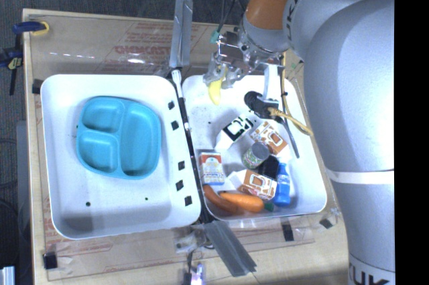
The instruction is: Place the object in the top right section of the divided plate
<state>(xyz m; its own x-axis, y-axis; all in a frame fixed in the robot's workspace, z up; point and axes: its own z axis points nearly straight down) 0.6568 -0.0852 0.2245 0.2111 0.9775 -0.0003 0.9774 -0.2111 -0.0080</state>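
Currently we see gripper [224, 72] clenched on the yellow banana [214, 92], hanging long-axis down, well right of the blue divided plate [120, 137].

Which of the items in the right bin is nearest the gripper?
The yellow banana-shaped item, at the bin's top left corner right under the gripper. The cartons, carrot and bottle lie lower down.

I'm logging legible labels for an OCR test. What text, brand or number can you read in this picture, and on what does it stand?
"KUK": on the arm's base, cut off at the frame's bottom.
Red print on the bench board: too faint to read.
Small carton, snack packets and blue bottle in the right bin: labels too small and blurred to read.
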